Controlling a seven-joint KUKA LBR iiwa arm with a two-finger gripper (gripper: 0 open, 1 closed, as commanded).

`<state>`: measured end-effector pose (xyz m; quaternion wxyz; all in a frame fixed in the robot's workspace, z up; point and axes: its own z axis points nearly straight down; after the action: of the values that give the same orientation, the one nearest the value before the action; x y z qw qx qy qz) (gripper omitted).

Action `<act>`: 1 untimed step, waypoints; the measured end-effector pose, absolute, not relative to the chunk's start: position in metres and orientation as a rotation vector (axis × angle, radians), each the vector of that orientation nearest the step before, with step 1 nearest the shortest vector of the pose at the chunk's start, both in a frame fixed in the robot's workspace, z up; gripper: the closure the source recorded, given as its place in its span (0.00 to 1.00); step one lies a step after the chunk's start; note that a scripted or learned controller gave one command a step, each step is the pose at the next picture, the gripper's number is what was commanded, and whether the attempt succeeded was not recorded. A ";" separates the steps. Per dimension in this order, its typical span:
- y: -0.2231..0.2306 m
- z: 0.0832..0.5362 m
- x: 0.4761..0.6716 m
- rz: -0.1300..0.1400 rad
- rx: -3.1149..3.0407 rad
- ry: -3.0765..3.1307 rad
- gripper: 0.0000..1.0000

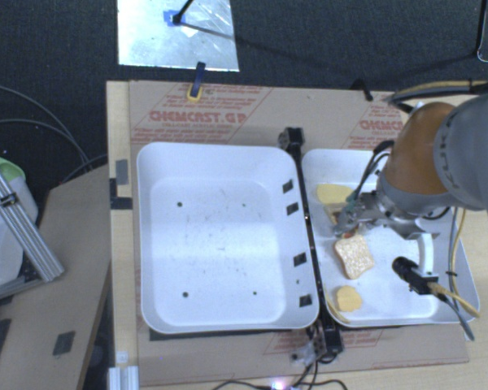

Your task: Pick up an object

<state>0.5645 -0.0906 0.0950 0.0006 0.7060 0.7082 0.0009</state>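
- The bench carries 2 shallow white bins side by side on a sheet of brown board printed with red lettering.
- The left bin is the larger in view; its floor shows only a few small dark specks.
- The right bin holds 3 pieces of toy food.
- A pale yellow block lies near the bin's upper left, close to the divider between the bins.
- A tan, speckled slice of bread sits near the middle of the bin, tilted on its corner.
- A small round yellow piece rests near the bin's lower left corner, apart from the slice.
- The grey arm reaches in from the right, its orange band over the right bin's upper part.
- The gripper hangs just above the top edge of the bread slice, between it and the yellow block.
- Whether the gripper is open or closed cannot be told; the tip is small and cluttered with cables, and no item is clearly seen within it.
- A black fitting with yellow cables lies over the right bin's lower right.
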 end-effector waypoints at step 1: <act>-0.009 0.190 0.549 0.014 2.205 2.233 1.00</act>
<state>0.5492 -0.0087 0.1901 0.0020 0.7026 0.7115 0.0045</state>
